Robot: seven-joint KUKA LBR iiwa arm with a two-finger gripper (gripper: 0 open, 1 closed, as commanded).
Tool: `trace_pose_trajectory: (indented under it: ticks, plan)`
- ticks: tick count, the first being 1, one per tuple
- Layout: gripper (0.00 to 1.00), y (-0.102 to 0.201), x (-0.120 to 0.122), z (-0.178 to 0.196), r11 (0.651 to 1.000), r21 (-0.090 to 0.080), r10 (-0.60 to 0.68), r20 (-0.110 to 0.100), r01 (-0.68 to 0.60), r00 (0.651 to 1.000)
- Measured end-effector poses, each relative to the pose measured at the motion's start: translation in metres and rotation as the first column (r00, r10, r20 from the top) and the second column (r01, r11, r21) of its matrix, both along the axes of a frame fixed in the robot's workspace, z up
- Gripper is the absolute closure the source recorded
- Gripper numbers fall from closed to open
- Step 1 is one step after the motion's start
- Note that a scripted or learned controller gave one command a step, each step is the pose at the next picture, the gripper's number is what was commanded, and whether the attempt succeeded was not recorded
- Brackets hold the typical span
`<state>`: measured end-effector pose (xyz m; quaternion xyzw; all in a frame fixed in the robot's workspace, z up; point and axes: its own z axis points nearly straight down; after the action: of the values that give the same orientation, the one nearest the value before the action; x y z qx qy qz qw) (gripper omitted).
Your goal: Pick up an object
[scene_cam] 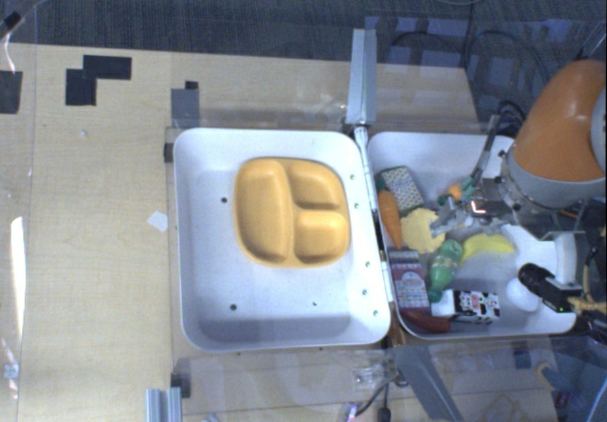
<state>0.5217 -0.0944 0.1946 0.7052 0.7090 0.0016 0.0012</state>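
Yellow object (424, 229) lies amid clutter in the right bin (432, 153); the hand (462, 214) hangs above it, grip state indiscernible. A centred, vertical descent is advised.

- We can read no text: the print on the small red packet (409, 284) and the black-and-white carton (476, 303) beside it is blurred.

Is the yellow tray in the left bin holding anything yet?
Empty. The yellow tray lies flat in the left bin, all three compartments bare.
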Motion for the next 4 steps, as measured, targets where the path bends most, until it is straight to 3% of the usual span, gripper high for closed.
trace_pose_trajectory:
  ticks: [1, 2, 3, 4]
  plan:
    - [0.00, -0.036, -0.029, -0.055, 0.974, -0.002, 0.229, 0.000, -0.229, 0.974]
    - [0.00, -0.053, 0.033, -0.104, 0.986, -0.006, 0.167, 0.013, -0.167, 0.986]
    - [1.00, -0.052, 0.035, -0.093, 0.985, -0.004, 0.170, 0.017, -0.170, 0.985]
    - [1.00, -0.043, 0.044, -0.105, 0.999, -0.002, 0.043, 0.007, -0.043, 0.999]
